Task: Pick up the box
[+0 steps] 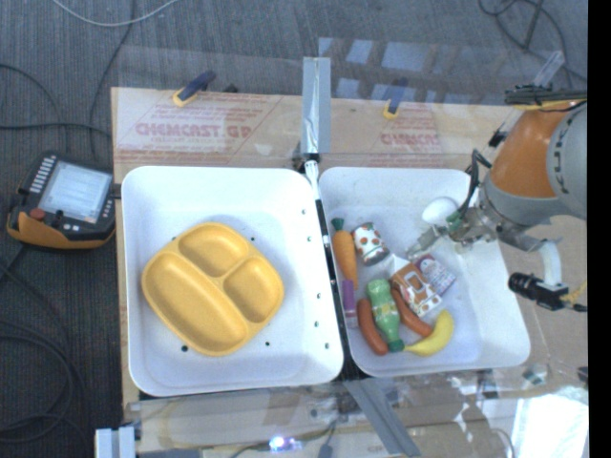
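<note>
Camera view: box (421, 287) lies flat in the right bin (496, 337), between the green bottle (384, 313) and the bin's right side, long axis slanting upper right to lower left. Gripper (441, 232) hovers just above-right of it; I cannot tell its state. I judge approach step; next: centre, descend.

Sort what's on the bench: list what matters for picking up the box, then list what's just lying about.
For the job:
- box, in the right bin
- end effector, above that bin

Lying about:
- carrot
- green bottle
- banana
- small round jar
- yellow divided tray in the left bin
- pendant off the bench
</note>
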`<action>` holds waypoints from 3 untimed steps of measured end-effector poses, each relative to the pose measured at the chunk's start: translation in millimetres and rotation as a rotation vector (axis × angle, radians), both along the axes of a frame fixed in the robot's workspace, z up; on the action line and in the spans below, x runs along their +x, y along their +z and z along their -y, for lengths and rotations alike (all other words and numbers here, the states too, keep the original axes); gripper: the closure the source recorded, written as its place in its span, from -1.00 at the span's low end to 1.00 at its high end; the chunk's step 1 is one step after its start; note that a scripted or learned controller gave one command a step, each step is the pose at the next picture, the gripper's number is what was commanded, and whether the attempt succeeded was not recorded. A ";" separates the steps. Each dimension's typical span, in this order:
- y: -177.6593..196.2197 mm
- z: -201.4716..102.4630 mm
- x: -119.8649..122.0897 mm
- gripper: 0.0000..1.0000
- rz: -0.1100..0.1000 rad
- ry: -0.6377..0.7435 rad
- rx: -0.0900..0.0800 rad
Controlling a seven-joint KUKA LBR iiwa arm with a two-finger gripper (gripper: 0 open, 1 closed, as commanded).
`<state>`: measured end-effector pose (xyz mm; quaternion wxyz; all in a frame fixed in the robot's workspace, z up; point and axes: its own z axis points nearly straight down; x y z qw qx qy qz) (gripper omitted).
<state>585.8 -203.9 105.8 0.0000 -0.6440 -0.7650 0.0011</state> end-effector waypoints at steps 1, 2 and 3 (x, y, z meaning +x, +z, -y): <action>-12.9 5.4 -18.6 -1.00 0.023 -0.181 0.011; -14.6 4.1 5.5 -1.00 0.011 -0.150 0.011; -14.2 6.5 8.0 -1.00 0.007 -0.152 0.016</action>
